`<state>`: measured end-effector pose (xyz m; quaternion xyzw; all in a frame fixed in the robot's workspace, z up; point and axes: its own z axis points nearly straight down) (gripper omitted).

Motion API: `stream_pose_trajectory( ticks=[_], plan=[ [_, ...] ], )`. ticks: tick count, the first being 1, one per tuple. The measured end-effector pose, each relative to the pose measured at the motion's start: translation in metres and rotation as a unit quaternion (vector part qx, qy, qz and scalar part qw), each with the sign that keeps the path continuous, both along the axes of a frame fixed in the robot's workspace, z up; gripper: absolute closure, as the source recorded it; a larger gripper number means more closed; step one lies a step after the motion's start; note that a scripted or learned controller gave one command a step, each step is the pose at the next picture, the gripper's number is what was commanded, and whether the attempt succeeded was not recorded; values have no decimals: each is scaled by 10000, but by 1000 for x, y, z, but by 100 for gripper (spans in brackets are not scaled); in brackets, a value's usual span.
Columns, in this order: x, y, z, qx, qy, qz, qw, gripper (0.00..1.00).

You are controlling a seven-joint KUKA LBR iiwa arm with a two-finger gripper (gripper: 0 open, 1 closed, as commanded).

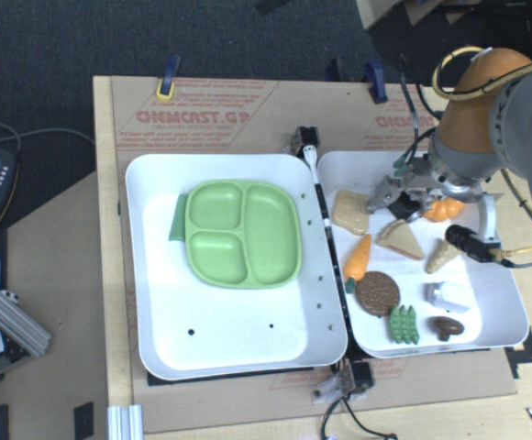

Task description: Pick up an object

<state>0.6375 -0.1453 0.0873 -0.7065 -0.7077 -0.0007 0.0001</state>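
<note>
The likeliest target is the orange piece (444,210) in the upper right of the frame, in the right-hand bin (514,324). It lies just beside the pincer (409,203), which sits low among the objects there, so the arm seems placed for a grab in this corner. Whether the pincer is spread or closed, and whether it has anything, I cannot tell from this slanted view; nothing visibly sits in it.

Around it, the bin's loose pieces lie scattered, each a possible pick: a pale lump (349,211) left of the pincer, a cream wedge (402,240) just below it, a carrot (359,258) leaning toward the dividing wall, a brown round cookie (377,293), a green ridged item (403,324), a small white block (443,293), a dark brown lump (447,325) and a pale slice (442,257). They are close enough that a descent could nudge neighbours.

The left bin (156,328) holds a green divided plate (243,233), lying flat, probably as a place to put things. Both bins rest on the worktop (119,136).
</note>
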Motion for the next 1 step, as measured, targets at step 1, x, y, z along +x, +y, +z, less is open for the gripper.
stream_pose_trajectory(
  ticks=[1],
  plan=[
    [1,0,11,-7,-17,-2,10000,100]
  ],
)
